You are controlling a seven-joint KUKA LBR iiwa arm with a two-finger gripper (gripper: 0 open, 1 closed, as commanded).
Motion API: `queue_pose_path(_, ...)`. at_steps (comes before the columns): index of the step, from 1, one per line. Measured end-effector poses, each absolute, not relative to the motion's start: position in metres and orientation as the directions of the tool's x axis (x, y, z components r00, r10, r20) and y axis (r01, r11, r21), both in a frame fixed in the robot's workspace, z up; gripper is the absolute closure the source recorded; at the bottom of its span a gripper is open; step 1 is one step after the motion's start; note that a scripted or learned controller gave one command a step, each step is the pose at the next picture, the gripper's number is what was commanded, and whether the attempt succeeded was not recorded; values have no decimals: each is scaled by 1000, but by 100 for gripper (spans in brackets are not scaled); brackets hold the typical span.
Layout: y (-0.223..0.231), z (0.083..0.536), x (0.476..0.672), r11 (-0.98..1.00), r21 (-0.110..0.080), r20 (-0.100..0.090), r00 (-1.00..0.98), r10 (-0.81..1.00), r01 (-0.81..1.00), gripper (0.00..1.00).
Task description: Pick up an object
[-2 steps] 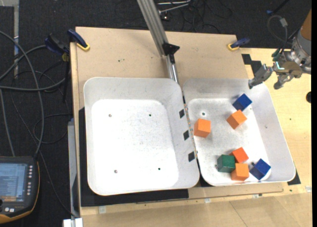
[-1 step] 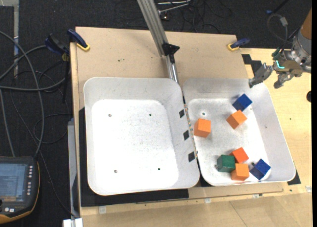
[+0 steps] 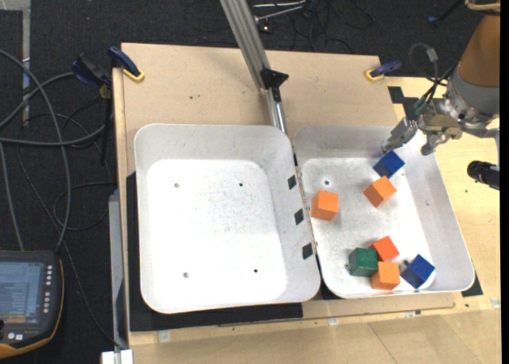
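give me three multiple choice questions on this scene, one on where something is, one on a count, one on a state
1. Where does the green block lie?
A. in the left bin
B. in the right bin, near its front edge
C. on the bare bench

2. How many orange blocks are in the right bin?
A. two
B. four
C. six

3. How does the gripper stand?
A. open above the blue block at the bin's back
B. shut on the green block
C. resting in the left bin

Answers: 1 B, it sits among the front cluster of blocks. 2 B, two lie mid-bin and two by the green block. 3 A, its fingers are spread with nothing between them.
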State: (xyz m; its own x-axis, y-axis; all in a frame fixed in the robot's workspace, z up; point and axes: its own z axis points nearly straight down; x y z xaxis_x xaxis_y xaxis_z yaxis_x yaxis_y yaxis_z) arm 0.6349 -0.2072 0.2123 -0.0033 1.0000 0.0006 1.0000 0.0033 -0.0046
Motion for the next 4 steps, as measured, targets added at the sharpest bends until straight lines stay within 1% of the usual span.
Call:
queue_pose_path(1,-200,155,627,0,-6,1,0,1000,1000,0)
queue_pose_path(2,-198,101,626,0,-5,1,0,1000,1000,0)
queue_pose_path(3,-199,116,628,1,3,-1,-1,1000,1000,100)
queue_pose_path(4,-206,163,634,0,7,-3,0,1000,1000,100)
